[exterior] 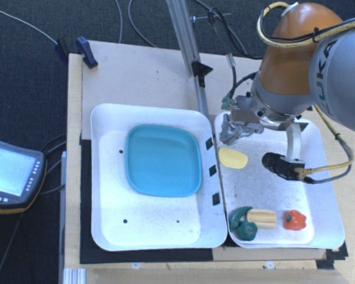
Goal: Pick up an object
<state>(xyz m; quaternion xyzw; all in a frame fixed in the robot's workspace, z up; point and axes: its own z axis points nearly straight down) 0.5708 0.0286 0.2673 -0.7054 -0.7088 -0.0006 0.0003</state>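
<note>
A pale yellow object (233,158), flat and rounded, lies in the right bin (322,148) close to its left wall, in the upper half of the bin floor. The gripper (232,134) hangs directly above and just behind it, fingers pointing down toward the bin floor; whether the fingers are spread or closed cannot be told from this angle, and nothing is visibly between them. The yellow object appears to rest on the bin floor, with the finger ends near its upper edge; contact cannot be confirmed.

Right of the yellow object, a black cylindrical fitting (283,165) with an attached cable (330,167) hangs below the arm's wrist (292,55), over the middle of the same bin.

Along the bin's lower edge lie three items in a row: a dark green vegetable-shaped piece (243,222) at the left, a tan block (262,218) touching it, and a red-orange pepper-shaped piece (294,220) just beside the block. These lie well apart from the yellow object.

The left bin (103,163) holds a blue square plate (163,160), lying flat in its upper centre. A metal post (187,42) slants up from the strip between the two bins. Off the bench to the left sits a control pendant (8,175) with a lit screen.
</note>
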